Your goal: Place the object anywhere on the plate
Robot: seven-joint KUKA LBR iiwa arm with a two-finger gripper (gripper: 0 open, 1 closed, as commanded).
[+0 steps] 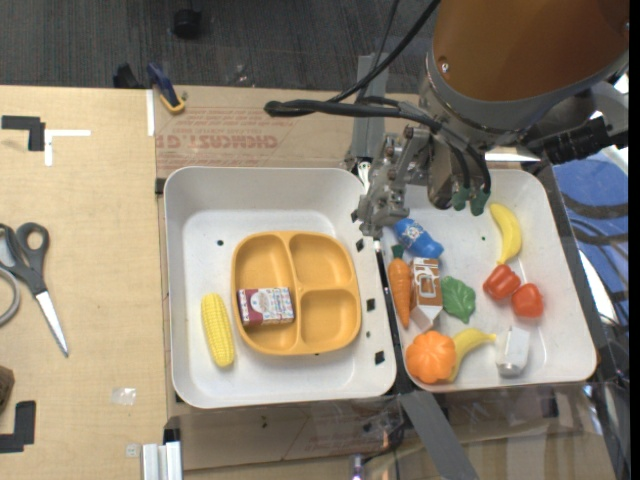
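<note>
Claw (385,200) hangs at frame centre over the bins' shared wall; whether it's spread, I cannot tell. Small carton (266,306) lies on the yellow plate (330,268). I'd carry across high, releasing low over a compartment.

Arm (530,38) cut off at top edge; scissors (30,278) cropped at left.

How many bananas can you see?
2. One banana lies near the right bin's far right side; a smaller banana sits beside the orange near the front. The arm may hide more.
</note>
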